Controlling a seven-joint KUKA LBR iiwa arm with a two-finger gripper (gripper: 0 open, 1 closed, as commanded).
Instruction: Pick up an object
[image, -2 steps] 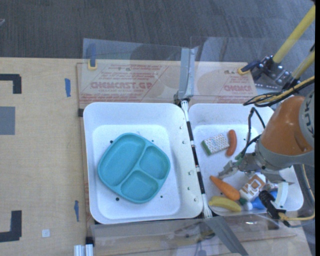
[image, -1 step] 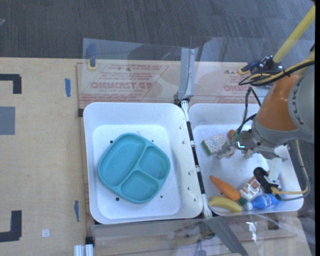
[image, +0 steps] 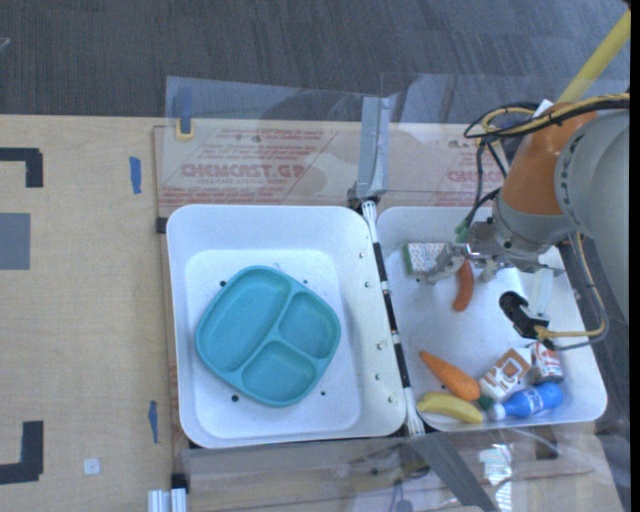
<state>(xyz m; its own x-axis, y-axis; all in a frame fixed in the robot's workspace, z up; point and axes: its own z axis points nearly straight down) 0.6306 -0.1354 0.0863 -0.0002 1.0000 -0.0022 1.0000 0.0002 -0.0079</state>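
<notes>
Reaching in from the right edge of the camera view: grey arm (image: 600, 180), bulky, orange band (image: 535, 175) wrapped just above the wrist. Black and yellow cables (image: 520, 120) looping over the top of that band. Bent downward at the wrist, gripper (image: 455, 265) pointing down and slightly leftward. Angled, not vertical. Metal finger hardware splayed at the tip, perhaps parted, though too small and cluttered to call. Hangs low, upper links cut off by the frame.
</notes>
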